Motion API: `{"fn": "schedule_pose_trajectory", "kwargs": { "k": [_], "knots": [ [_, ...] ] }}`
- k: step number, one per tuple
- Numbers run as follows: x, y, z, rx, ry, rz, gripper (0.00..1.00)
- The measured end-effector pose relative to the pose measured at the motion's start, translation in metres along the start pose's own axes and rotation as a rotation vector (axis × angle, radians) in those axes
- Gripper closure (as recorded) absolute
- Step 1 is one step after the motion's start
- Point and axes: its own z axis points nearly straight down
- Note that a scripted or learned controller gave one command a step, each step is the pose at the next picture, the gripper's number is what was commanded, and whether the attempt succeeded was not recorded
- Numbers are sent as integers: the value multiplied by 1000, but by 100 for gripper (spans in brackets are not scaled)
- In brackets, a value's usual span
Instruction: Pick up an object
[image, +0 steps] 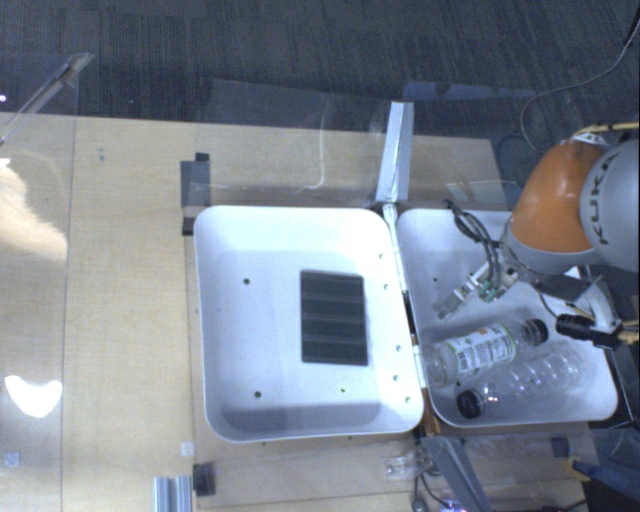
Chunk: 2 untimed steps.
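Note:
A clear plastic bottle with a white label (484, 349) lies on its side in the right bin (430, 250), its black cap pointing right. In front of it a second clear bottle (535, 379) also lies flat, with its black cap at the near left. My gripper (478, 290) hangs over the middle of the right bin, just behind the labelled bottle and apart from it, with cables trailing from the wrist. In the left bin (230, 300) a flat black ribbed rectangle (333, 317) lies near the centre.
The arm's grey body and orange band (555, 205) cover the back right of the right bin. An upright metal post (393, 160) stands at the back between the bins. Bare wooden bench (100, 300) stretches to the left.

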Motion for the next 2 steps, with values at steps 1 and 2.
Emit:
{"fn": "schedule_pose_trajectory", "kwargs": {
  "k": [1,2],
  "knots": [
    [-11,40,-21,5,4,0,0],
    [3,-9,-27,7,7,-21,0]
  ]
}}
